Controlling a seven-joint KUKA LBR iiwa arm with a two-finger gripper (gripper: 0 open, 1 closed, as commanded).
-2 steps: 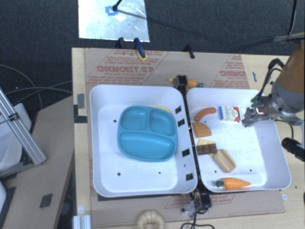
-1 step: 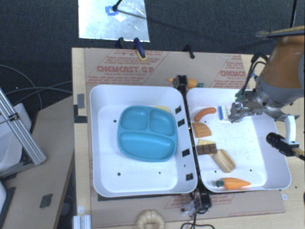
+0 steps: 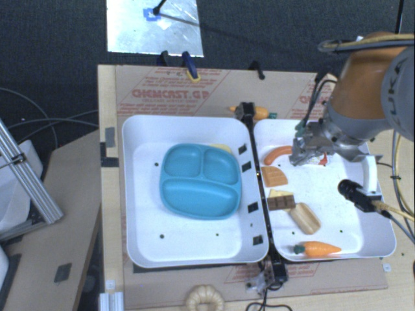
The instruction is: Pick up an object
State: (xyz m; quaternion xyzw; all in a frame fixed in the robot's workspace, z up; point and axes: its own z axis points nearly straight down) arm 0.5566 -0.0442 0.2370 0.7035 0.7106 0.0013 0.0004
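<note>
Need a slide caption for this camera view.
Gripper hovers over toy food in the right bin; blue tray sits in the left.

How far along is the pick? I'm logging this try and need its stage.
Done: the gripper has reached the right bin, low beside the orange sausage-shaped piece. In hand: nothing visibly lifted. Left: gripping and raising an item; the carrot and brown block lie on the bin floor.

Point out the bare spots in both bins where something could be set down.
Left bin: bare floor in a band all around the blue tray, widest along the near edge. Right bin: open floor right of the bread piece and above the carrot. Crowded: its left strip of food, and under the tool.
</note>
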